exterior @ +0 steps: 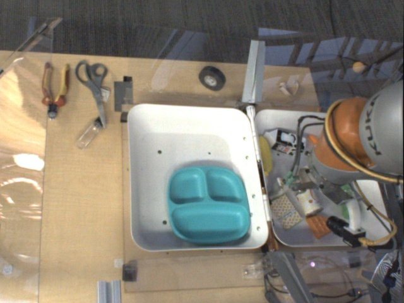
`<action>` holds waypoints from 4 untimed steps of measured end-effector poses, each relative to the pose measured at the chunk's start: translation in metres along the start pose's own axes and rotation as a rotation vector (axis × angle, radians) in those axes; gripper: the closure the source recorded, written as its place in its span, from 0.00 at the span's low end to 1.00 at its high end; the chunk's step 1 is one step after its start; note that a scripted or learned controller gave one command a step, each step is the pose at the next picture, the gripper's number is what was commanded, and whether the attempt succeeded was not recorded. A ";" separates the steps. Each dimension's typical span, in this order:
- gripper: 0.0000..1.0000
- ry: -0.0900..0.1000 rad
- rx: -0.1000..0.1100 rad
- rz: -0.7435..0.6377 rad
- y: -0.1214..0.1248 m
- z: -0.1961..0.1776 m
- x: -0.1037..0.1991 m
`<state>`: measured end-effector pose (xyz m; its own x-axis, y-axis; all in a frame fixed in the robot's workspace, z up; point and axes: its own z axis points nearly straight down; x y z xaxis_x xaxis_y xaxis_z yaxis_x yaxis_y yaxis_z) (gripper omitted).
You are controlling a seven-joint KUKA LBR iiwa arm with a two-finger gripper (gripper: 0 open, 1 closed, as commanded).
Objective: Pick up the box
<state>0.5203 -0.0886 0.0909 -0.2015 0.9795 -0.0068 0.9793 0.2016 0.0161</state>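
- Nearest me, in the left bin (145, 169), I see a teal divided tray (208, 205) lying against the near edge, toward the bin's near right corner.
- In the right bin (268, 120), a small white box (307, 202) with an orange end lies amid clutter near the near edge.
- My arm (363, 137) reaches over that bin; the end effector (297, 180) hangs just above the box, and I cannot tell its opening or whether it grips anything.
- At the table's far left edge lie scissors (95, 84) and pliers (53, 87); a tape roll (212, 77) sits farther right.

Single fixed camera above worktop (76, 219), looking down at slant; both bins in frame, arm (372, 137) entering right.
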 end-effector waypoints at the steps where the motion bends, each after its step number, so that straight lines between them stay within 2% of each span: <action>1: 1.00 -0.005 -0.012 -0.002 0.004 -0.012 -0.001; 2: 0.00 -0.005 -0.012 -0.002 0.004 -0.012 -0.001; 3: 0.00 0.005 0.008 -0.062 -0.027 -0.095 0.014; 4: 0.00 0.004 0.010 -0.028 -0.040 -0.096 -0.045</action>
<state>0.4888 -0.1399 0.1862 -0.2293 0.9733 -0.0030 0.9733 0.2293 0.0059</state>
